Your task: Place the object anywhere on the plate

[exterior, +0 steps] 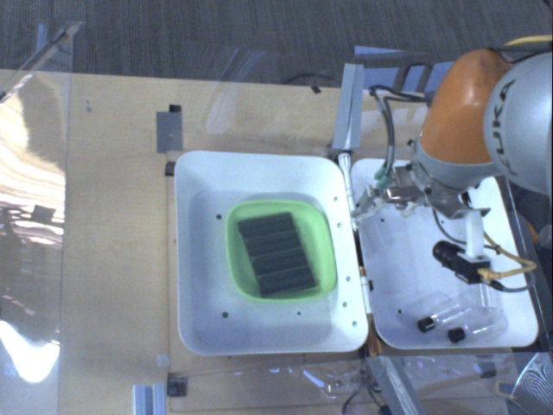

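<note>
Gripper (376, 199): open or closed, cannot tell. It hangs over the upper-left corner of the right bin (397, 275). Bins: two. The right bin holds two clear black-capped tubes (458, 322) near its lower edge. The left bin (194, 258) holds one green plate (235, 249), with one dark ridged block (276, 254) lying on it.

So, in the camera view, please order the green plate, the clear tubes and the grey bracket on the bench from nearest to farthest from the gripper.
From the gripper:
1. green plate, in the left bin, its rim close by.
2. clear tubes, at the lower edge of the right bin.
3. grey bracket, on the bench past the left bin's upper left corner.
</note>
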You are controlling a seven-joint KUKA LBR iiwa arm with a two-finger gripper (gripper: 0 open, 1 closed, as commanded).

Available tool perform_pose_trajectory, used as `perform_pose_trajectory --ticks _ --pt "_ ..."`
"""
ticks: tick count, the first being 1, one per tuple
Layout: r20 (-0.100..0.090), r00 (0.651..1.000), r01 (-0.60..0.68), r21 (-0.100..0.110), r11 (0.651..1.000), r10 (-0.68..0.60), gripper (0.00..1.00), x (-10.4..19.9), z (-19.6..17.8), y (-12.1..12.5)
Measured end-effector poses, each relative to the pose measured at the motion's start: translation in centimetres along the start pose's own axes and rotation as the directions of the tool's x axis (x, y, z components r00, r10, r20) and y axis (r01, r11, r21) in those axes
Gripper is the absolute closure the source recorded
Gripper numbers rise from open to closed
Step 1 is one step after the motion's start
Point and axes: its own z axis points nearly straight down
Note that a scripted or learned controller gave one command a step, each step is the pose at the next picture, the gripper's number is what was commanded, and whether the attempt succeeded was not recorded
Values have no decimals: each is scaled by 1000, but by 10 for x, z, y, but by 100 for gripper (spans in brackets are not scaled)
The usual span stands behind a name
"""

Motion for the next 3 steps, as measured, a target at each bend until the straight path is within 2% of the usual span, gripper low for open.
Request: perform_pose_trajectory --ticks 1,2,3 --pt "-1 1000 -19 0 1000 19 0 26 24 -11" --pt "1 997 78 -1 997 -78 0 -69 40 59" --pt "2 998 65 -3 998 -65 0 -119 -14 -6"
